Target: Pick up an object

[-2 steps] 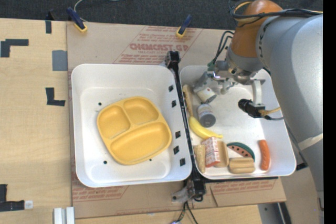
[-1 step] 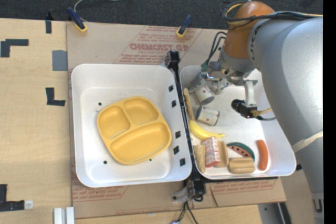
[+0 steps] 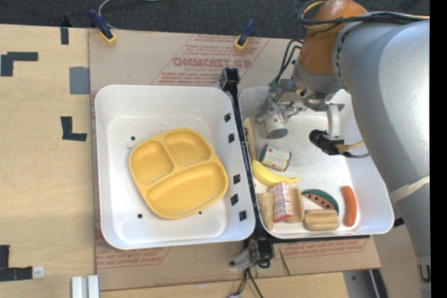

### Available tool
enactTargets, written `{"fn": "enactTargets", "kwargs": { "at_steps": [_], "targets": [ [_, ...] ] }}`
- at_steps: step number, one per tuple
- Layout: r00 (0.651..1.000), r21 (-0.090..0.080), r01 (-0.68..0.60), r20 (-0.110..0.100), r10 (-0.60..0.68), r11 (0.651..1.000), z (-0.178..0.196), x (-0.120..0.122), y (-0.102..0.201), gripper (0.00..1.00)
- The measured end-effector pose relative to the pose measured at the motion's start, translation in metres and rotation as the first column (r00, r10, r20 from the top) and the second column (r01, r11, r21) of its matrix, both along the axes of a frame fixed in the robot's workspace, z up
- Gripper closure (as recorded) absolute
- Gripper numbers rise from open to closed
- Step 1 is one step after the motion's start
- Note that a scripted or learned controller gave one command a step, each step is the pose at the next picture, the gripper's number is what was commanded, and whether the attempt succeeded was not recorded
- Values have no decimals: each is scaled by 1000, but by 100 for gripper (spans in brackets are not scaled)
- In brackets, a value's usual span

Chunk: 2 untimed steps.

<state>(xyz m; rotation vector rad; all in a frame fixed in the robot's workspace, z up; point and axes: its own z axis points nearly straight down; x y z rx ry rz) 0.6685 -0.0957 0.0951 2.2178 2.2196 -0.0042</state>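
My gripper (image 3: 274,110) hangs over the back left part of the right bin (image 3: 370,181), under the grey arm with its orange band (image 3: 328,17). Just below its tip lies a small grey cup (image 3: 277,126); whether they touch is unclear. Further forward in that bin lie a small white box (image 3: 276,158), a yellow banana (image 3: 269,174), a red and white carton (image 3: 282,204), a watermelon slice (image 3: 320,199), a red sausage (image 3: 349,205) and a tan bun (image 3: 320,220).
The left bin (image 3: 112,150) holds a yellow divided plate (image 3: 179,172). A black divider (image 3: 237,143) runs between the bins. The arm's bulk covers the right bin's far right side. Cardboard with two clamps (image 3: 103,26) lies under the bins.
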Motion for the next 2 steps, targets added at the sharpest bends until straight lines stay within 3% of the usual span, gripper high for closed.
{"fn": "enactTargets", "kwargs": {
  "at_steps": [1,2],
  "targets": [
    [1000,5,-2,0,2,1000,90,-41,33,100],
    [1000,5,0,-2,0,1000,130,-118,16,100]
  ]
}}
